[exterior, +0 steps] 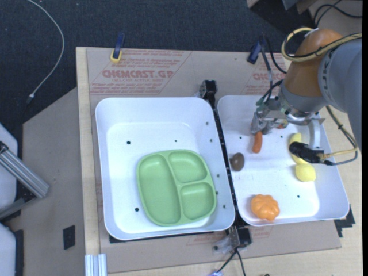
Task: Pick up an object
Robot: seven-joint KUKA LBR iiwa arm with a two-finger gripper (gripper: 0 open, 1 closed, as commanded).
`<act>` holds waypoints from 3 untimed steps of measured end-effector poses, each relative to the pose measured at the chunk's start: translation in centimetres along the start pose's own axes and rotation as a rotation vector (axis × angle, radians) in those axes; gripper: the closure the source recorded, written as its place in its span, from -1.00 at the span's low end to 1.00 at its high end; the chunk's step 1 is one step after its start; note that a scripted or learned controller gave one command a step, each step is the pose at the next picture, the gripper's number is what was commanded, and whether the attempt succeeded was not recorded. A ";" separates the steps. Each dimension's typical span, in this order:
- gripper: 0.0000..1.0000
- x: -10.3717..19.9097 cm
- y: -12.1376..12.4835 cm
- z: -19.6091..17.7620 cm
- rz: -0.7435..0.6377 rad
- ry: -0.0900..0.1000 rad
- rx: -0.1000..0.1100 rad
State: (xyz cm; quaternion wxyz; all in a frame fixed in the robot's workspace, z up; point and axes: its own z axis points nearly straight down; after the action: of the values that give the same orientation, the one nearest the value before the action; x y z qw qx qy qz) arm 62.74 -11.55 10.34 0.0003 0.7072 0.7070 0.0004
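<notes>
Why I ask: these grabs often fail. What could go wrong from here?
1. The gripper is at the top end of the red sausage, not at its middle. A grab so near the tip may slip or let the sausage swing out. Whether it is gripped at all is unclear.
2. The brown ball lies close by. A dropped or nudged sausage could set it rolling.

Even diffuse light; faint shadows; white bins (144, 125) bright (mildly washed); slight blur.

Hand (260, 127) down, arm (336, 73) from right.
</notes>
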 end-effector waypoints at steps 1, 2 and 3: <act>1.00 -0.3 -0.8 -5.0 0.001 -0.001 -0.004; 1.00 -1.3 -0.7 -10.4 0.000 -0.002 -0.006; 1.00 -0.4 -0.1 -15.5 -0.003 -0.002 -0.006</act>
State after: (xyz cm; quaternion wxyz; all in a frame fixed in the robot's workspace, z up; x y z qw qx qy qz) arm 62.58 -11.93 25.88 0.0032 0.7063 0.7079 0.0020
